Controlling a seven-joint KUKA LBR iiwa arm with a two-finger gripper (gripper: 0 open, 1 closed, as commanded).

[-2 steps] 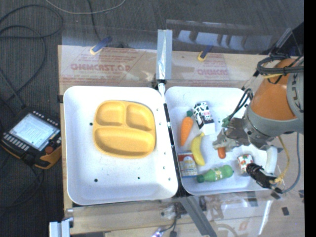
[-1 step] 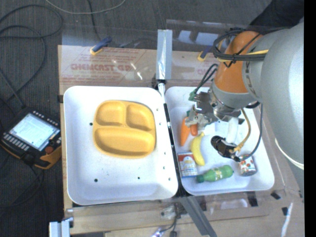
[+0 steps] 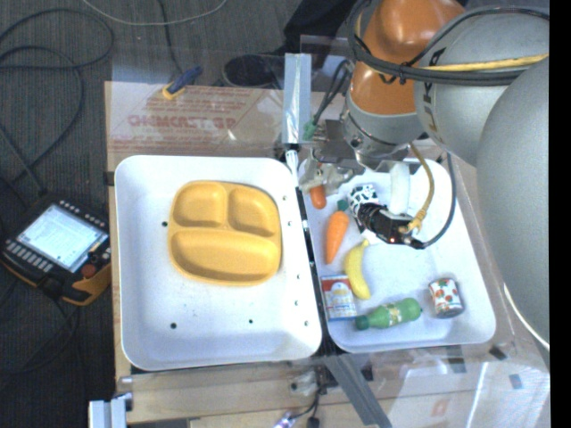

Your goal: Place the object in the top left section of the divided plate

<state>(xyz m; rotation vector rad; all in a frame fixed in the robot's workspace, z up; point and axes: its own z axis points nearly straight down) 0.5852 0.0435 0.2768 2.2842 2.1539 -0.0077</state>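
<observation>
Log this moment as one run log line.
end effector: over right bin's top left | grip: unclear | divided plate: in left bin | carrot, banana: in right bin

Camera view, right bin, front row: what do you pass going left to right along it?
Carton → green bottle → can. The banana sits just behind, overlapping the carton's span, so I leave it out of the order.

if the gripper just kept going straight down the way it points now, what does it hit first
Probably the carrot, or the right bin floor just beside it; the gripper hangs above the carrot's upper end, and depth is hard to judge.
</observation>
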